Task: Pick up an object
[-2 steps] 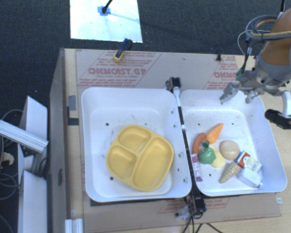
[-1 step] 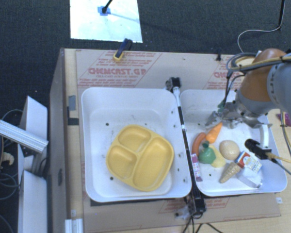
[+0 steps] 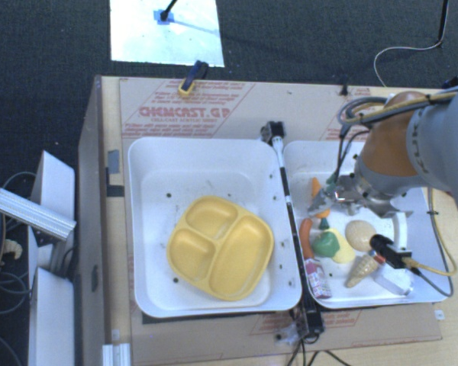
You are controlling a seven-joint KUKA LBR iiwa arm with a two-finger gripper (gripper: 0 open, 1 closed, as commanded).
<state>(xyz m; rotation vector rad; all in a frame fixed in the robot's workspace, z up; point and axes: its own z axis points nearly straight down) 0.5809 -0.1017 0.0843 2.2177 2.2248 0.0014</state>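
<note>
The gripper hangs low over the right white plastic bin, above the orange toy carrot and green toy pepper; its grip state cannot be told. A good pick means centring over one item, clear of the cream cone.

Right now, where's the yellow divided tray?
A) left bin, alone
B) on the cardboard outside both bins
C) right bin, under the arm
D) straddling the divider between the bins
A: the yellow divided tray lies flat inside the left bin, with no other item in there; the toy food sits in the right bin.
</note>
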